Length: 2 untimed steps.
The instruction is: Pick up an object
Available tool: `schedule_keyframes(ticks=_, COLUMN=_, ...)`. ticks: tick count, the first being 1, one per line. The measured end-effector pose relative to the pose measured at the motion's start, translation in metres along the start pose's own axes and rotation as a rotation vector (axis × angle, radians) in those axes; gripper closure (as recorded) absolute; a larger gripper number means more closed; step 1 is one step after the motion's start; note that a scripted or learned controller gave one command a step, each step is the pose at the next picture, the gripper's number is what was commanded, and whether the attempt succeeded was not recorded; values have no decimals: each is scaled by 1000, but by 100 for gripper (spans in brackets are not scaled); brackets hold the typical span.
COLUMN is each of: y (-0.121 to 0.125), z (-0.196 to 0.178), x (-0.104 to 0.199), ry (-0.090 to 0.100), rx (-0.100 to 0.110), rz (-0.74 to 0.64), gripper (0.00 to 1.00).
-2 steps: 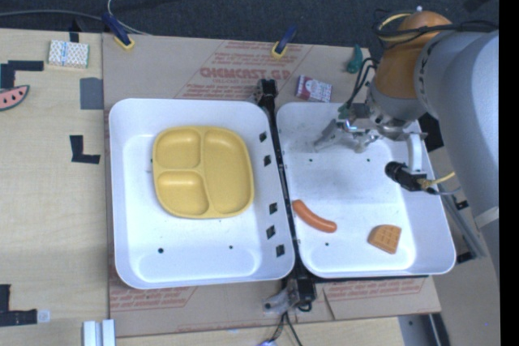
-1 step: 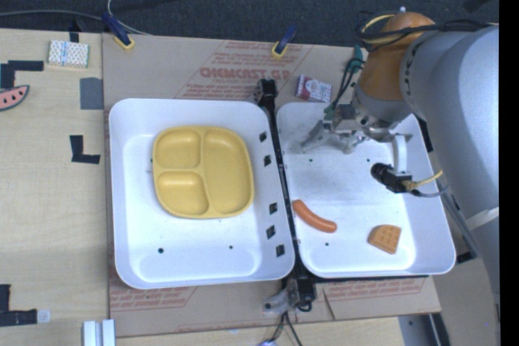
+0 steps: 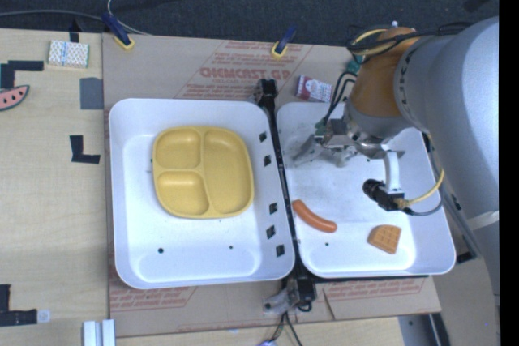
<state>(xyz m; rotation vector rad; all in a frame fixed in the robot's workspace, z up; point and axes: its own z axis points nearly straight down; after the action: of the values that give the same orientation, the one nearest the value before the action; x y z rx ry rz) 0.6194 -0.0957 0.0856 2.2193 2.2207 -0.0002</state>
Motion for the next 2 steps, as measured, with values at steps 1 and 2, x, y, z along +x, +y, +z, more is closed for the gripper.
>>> schedule_keyframes(ticks=1, y=-49, z=-1, x=1, ry=0, rx=-2, rz=0, gripper=0)
schedule_keyframes(ticks=2, y=14, z=0, x=0, ry=0, rx=-2, rz=-1, gripper=0)
